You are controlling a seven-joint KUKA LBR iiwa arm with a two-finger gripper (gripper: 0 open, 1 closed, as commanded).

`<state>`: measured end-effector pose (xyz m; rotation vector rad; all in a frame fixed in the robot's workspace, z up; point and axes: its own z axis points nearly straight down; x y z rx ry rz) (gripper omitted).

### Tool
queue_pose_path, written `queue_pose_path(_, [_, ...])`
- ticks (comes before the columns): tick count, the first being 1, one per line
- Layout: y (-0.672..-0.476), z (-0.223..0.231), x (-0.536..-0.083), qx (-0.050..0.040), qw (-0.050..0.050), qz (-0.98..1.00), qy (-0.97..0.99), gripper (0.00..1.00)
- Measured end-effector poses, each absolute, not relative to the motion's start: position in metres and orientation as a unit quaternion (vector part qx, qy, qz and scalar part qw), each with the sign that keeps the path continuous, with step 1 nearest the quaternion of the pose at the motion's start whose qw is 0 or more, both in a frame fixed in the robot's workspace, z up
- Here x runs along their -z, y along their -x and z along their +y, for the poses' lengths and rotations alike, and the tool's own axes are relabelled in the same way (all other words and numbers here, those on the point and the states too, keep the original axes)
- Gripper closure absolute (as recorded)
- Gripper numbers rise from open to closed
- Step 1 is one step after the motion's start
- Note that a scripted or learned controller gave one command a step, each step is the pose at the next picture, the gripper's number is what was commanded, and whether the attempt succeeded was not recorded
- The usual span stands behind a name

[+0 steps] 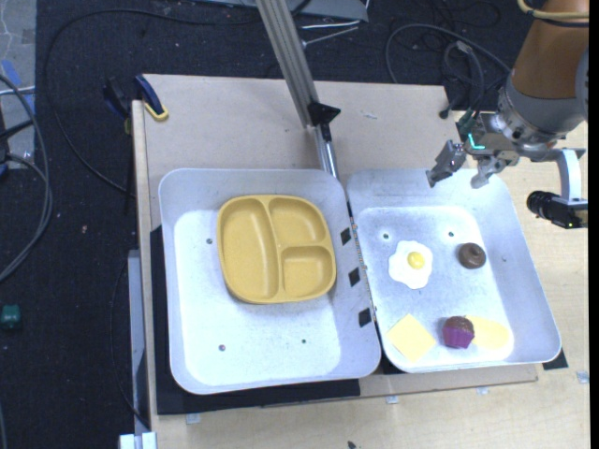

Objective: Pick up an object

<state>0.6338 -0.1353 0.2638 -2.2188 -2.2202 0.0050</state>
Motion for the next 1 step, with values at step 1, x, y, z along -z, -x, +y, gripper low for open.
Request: queue_pose_path(1, [-0.6348, -0.1353, -0.2660, -0.0002, 0.000, -0.708, 0.707, 0.00])
